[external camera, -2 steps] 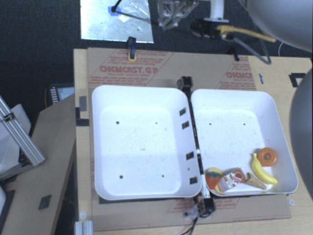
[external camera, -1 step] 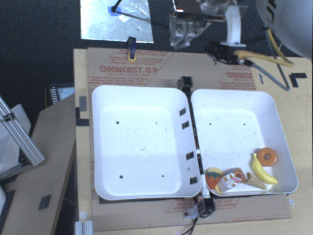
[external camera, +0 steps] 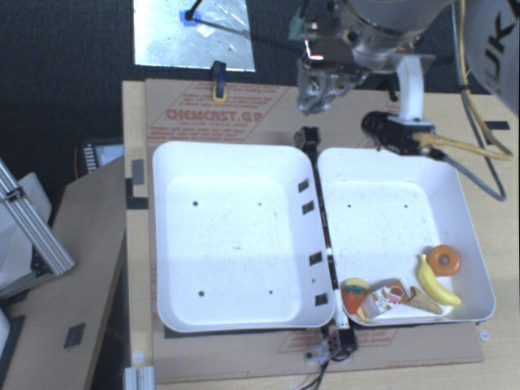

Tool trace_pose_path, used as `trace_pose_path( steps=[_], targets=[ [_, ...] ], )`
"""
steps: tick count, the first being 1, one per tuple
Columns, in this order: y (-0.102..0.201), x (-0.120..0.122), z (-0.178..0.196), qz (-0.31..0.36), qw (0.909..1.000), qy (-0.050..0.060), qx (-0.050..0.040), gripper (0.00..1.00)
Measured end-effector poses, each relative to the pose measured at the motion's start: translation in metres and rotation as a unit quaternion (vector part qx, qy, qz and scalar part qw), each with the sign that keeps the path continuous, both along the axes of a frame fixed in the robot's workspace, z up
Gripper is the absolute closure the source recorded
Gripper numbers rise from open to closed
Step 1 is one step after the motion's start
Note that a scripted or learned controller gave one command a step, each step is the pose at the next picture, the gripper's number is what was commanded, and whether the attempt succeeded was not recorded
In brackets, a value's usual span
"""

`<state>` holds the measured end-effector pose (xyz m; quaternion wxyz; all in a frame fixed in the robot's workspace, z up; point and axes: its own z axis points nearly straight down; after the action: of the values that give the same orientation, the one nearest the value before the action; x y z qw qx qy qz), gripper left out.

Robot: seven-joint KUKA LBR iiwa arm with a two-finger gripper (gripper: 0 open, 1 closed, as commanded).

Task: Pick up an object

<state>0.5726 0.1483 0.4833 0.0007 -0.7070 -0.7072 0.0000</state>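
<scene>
Claw (external camera: 315,100) of mine hangs just beyond the far-left corner of the right bin (external camera: 390,210), outside its rim and above the brown cardboard sheet (external camera: 244,108) that lies under that bin and sticks out past its far edge. My claw is blurred, so I cannot tell whether it is released or clenched. My grey wrist with its orange band rises from it toward the top of the picture, further from the right bin.

Everything I could pick lies well apart from my claw, crowded along the right bin's near wall and into its near-right corner. A yellow banana (external camera: 437,283) lies tilted by the bin's right wall. An orange ring (external camera: 444,258) sits just beside the banana's upper end, and they seem to touch. A small brown cone-shaped piece (external camera: 422,302) lies by the banana's lower end, against the near wall. Next along that wall, toward the bin's left side, is a red-and-white packet (external camera: 383,297), and a round red-orange fruit (external camera: 355,296) touches that packet at the bin's near-left corner.

The left bin (external camera: 236,226) sits against the right bin's left wall, and black clips (external camera: 309,208) run along the seam between them. A silvery sheet (external camera: 195,23) lies well beyond the right bin's far-left corner.
</scene>
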Motion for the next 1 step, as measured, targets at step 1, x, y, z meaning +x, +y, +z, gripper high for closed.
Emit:
trace_pose_path(
  steps=[1],
  targets=[
    [-0.0275, -0.0441, 0.0141, 0.000, 1.0000, -0.001, 0.0001, 1.00]
  ],
)
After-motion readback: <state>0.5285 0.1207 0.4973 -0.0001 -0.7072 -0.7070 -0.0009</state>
